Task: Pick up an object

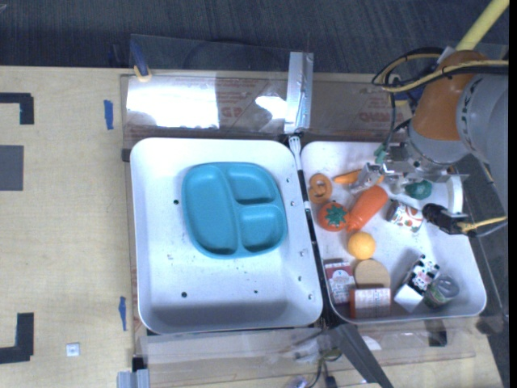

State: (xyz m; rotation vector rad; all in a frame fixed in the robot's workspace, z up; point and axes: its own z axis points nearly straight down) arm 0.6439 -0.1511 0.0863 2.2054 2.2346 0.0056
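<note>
My gripper (386, 170) hangs low over the back of the right bin (472, 253), below the grey wrist with its orange band. Directly under and beside it lie a large orange carrot-shaped toy (367, 205) and a small carrot (347, 178). A teal piece (418, 189) sits just to its right. Nothing can be seen held. Further left in this bin are an orange round toy (320, 187) and a red tomato-like toy (332, 215).
The right bin also holds an orange ball (362, 244), a tan bread slice (371, 272), a red can (371, 299), a white-and-red cup (406, 215) and a grey tin (443, 289). A blue divided plate (234, 207) lies in the left bin (153, 241).
</note>
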